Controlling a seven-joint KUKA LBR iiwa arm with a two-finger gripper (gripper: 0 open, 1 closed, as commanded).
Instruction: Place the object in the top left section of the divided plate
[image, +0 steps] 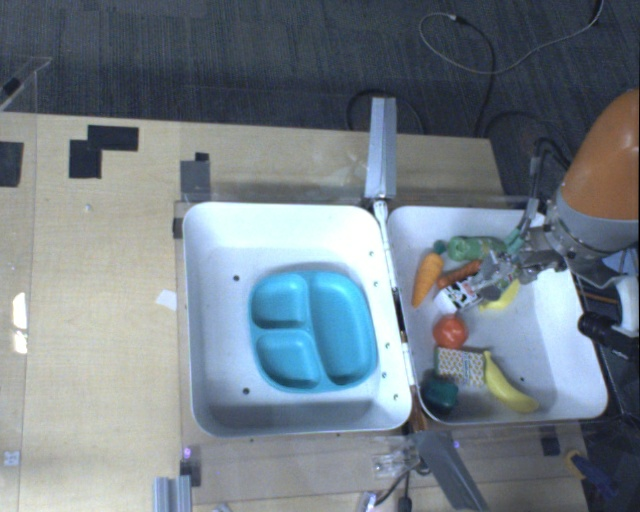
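Left bin (215, 300): blue divided plate (312, 330) | right bin (570, 360): carrot (427, 277), banana (508, 388), tomato (450, 330) | pincer (490, 278): opening unclear

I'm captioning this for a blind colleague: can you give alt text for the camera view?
A blue divided plate sits in the left white bin; the arm's hand is low among toy foods in the right bin, including a carrot, tomato and banana.
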